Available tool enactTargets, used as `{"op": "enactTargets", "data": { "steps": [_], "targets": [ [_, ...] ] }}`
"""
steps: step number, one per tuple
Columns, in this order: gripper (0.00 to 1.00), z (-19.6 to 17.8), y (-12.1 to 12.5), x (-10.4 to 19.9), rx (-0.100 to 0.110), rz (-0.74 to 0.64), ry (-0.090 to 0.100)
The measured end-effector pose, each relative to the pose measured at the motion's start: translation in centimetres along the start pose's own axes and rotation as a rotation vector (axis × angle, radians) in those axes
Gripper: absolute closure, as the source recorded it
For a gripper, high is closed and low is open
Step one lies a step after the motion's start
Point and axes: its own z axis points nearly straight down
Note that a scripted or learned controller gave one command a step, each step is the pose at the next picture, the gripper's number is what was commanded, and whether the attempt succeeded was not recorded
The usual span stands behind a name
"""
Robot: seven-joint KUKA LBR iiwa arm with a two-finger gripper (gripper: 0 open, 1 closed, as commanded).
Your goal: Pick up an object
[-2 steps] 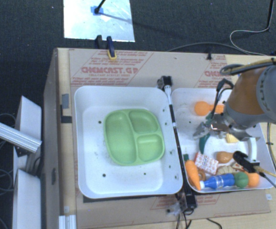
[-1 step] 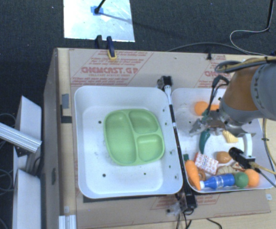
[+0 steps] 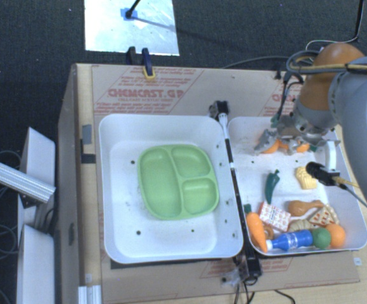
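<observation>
Up at about 1 o'clock in the right bin [image 3: 359, 233], the gripper [image 3: 284, 142] was parked low over an orange piece [image 3: 270, 147], jaw state couldn't be told, so nothing was counted as picked yet and the lift was left.

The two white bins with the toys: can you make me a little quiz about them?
1. True or false: the green tray lies in the left bin.
2. What colour is the bottle in the right bin? A) blue B) pink C) black
3. Which bin is the end effector above?

Key: 1 true. 2 A. 3 the right bin, near its far edge, by something orange.
</observation>
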Motion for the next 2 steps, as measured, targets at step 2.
{"op": "enactTargets", "data": {
  "steps": [2],
  "targets": [
    [0.00,-0.1,-1.7,1.9,-0.033,-0.006,-0.012]
  ]
}}
